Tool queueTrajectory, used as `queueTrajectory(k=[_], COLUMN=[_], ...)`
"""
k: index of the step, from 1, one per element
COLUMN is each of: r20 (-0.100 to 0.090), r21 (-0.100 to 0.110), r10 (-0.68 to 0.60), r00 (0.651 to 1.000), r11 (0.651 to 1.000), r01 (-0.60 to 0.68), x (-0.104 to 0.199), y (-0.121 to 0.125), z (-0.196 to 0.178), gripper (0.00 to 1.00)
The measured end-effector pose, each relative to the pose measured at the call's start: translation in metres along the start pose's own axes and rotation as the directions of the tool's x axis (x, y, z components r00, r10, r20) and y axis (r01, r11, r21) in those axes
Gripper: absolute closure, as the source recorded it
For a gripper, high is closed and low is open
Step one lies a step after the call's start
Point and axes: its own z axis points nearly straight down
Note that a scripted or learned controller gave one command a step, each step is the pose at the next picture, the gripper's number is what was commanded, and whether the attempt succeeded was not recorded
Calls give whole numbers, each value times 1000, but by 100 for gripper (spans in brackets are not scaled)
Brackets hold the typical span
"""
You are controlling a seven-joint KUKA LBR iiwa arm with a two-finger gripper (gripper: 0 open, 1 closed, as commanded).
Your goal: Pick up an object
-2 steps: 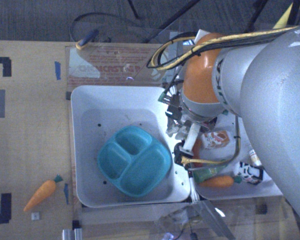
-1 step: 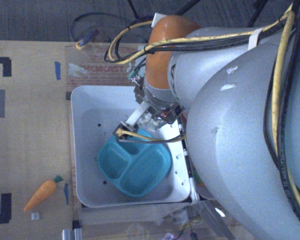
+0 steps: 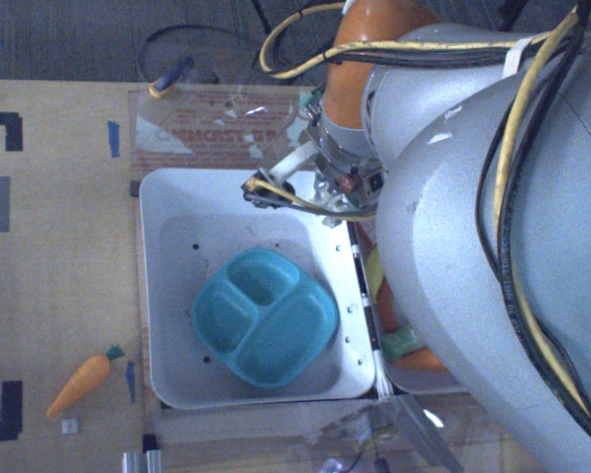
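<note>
A teal divided plate [image 3: 266,315] lies flat in the left white bin [image 3: 167,264], toward its near side. My gripper [image 3: 327,197] hangs under the orange-banded wrist [image 3: 369,28], over the far end of the wall between the two bins. It is above and to the right of the plate and apart from it. The wrist and a looped yellow cable [image 3: 276,193] cover most of it. In the strip of the right bin [image 3: 424,377] that shows, an orange piece [image 3: 377,286], a green piece [image 3: 402,343] and another orange piece [image 3: 424,361] lie beside the arm.
A toy carrot [image 3: 79,384] lies on the wooden bench left of the left bin. Blue tape marks [image 3: 112,138] and black corner marks [image 3: 5,131] are on the bench. A clear plastic sheet [image 3: 217,131] lies behind the bins. The big grey arm covers most of the right bin.
</note>
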Motion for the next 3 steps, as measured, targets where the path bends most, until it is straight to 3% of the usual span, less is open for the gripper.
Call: queueTrajectory(k=[1, 2, 3], r20=[-1, -1, 4], r21=[1, 2, 2], r10=[280, 295, 293], r00=[960, 955, 956], r11=[960, 955, 956], r01=[-280, -295, -293], x=[-15, -13, -55], y=[24, 64, 125], z=[-19, -13, -14], gripper=[100, 100, 100])
